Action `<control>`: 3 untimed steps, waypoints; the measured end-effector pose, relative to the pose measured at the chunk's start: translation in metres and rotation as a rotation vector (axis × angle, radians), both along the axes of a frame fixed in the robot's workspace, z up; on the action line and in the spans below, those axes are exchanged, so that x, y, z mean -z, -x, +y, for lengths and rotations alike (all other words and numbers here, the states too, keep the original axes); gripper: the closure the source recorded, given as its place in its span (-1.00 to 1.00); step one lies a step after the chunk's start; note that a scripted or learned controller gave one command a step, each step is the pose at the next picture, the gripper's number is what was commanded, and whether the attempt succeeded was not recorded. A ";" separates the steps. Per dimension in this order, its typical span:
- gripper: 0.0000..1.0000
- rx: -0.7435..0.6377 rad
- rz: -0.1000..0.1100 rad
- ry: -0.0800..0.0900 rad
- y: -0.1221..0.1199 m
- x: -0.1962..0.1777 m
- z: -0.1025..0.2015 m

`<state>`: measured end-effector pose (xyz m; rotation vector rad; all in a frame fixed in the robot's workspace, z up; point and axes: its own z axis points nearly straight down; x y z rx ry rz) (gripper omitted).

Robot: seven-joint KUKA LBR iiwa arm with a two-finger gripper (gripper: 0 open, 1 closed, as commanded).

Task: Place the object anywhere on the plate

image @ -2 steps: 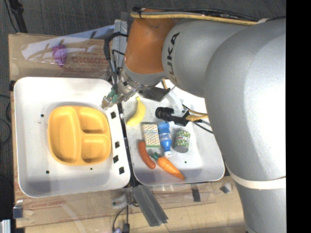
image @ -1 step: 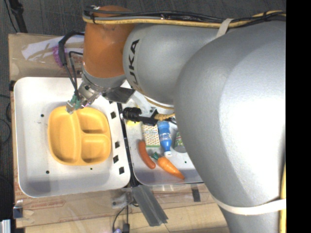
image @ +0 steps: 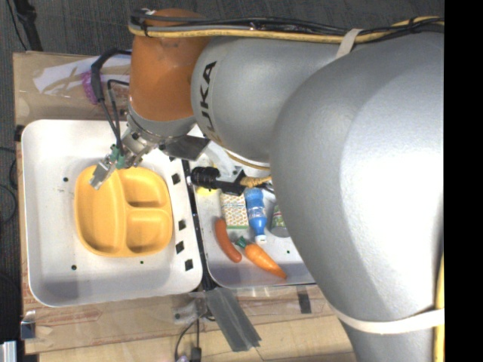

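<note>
Grey arm (image: 362, 164) reaches left, wrist (image: 134, 143) tilted over yellow plate (image: 113, 232); grip state unreadable.

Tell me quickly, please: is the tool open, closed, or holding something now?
Tool: cannot be told. It is at the upper left corner of the plate.

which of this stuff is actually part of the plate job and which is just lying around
Part of the job:
yellow plate, in the left bin
end effector, at the plate's upper-left corner in the camera view

Just lying about, all in the right bin:
carrot
red sausage
blue bottle
patterned packet

I cannot tell which object is meant for the plate.
</note>
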<state>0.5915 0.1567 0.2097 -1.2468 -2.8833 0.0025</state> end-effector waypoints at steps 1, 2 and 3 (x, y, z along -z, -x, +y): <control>1.00 -0.004 0.000 0.001 0.000 -0.010 0.001; -1.00 -0.004 0.000 0.001 0.000 -0.010 0.001; -1.00 -0.322 0.005 0.000 0.088 0.082 0.029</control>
